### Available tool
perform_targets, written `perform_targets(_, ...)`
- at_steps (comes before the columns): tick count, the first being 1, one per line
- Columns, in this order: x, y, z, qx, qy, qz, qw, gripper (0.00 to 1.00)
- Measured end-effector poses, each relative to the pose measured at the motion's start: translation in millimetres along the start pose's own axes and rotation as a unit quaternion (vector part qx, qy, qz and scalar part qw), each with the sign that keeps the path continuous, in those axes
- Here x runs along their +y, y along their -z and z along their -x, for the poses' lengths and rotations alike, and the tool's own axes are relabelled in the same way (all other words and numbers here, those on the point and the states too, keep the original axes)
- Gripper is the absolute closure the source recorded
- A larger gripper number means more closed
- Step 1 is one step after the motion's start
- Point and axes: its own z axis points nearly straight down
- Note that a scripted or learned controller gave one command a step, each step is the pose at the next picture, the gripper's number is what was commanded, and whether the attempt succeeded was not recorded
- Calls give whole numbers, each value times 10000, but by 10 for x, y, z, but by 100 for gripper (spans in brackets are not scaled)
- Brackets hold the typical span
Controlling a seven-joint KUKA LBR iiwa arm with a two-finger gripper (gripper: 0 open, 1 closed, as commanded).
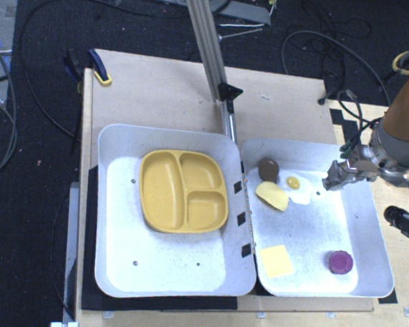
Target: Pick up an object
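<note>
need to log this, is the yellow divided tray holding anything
Empty. The yellow divided tray in the left bin shows bare compartments.

Pale wooden worktop (161, 90), light tan, rectangular, seen at a slant. Directly on it: two shallow white plastic bins side by side, touching along their inner edges; left bin (116, 186), right bin (370, 240). Near the far left corner: a small blue-and-yellow clamp-like item (98, 68), detail too small to tell
</note>
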Motion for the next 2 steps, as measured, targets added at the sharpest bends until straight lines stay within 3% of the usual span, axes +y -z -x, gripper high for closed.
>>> perform_targets(1, 13, 333, 1, 2, 0, -10, 10000, 100)
perform_targets(2, 7, 417, -507, 19, 22, -31, 10000, 100)
